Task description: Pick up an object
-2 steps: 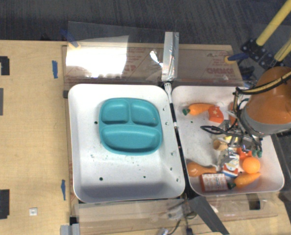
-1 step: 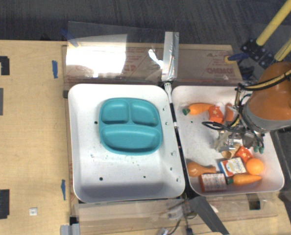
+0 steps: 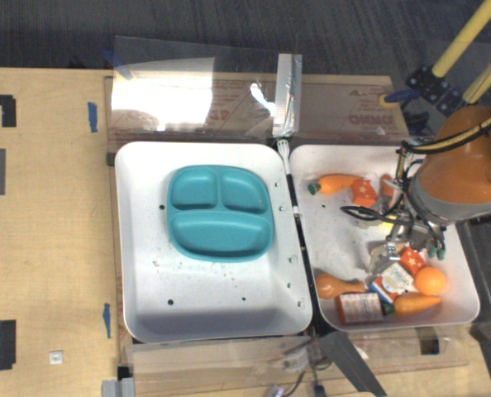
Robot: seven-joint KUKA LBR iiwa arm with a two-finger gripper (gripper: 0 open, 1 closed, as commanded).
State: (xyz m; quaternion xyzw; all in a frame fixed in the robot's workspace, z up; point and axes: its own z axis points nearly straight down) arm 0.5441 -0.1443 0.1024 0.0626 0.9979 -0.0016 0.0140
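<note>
Left bin (image 3: 146, 288): teal tray (image 3: 221, 212), divided. Right bin (image 3: 332, 226): arm partly covers the clutter. Gripper (image 3: 390, 253) low over the lower pile; finger spread unreadable, cannot tell. Visible: bottle (image 3: 359, 308), two carrots (image 3: 338, 184) (image 3: 415, 305), orange (image 3: 431, 281).

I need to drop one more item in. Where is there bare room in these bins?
Left bin: bare floor all round the teal tray, widest along the near edge. Right bin: a small patch between the carrot and bottle; its near right corner is crowded under the gripper.
</note>
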